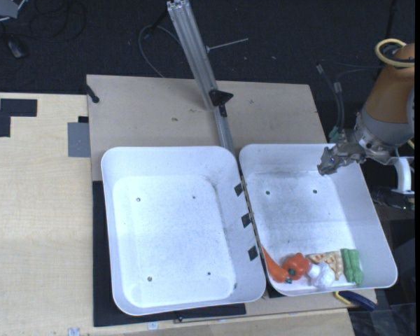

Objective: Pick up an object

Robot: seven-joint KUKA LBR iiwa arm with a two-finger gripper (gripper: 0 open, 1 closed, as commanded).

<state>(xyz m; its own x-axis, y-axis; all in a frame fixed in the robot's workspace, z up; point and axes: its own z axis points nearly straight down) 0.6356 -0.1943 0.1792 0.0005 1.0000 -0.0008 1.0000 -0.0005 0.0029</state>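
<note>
Several small objects lie along the near edge of the right bin (315,208): an orange-red piece (294,264), a thin orange strip (271,264), a white crumpled item (322,275), a tan item (327,260) and a green block (351,264). My gripper (330,161) hangs over the far right corner of that bin, well away from the objects. Nothing shows between its tips.
The left bin (171,226) sits beside the right one, with black clips (245,219) along the shared edge. A slanted metal rail (199,61) stands behind the bins. Cables lie on the dark floor at the back.
</note>
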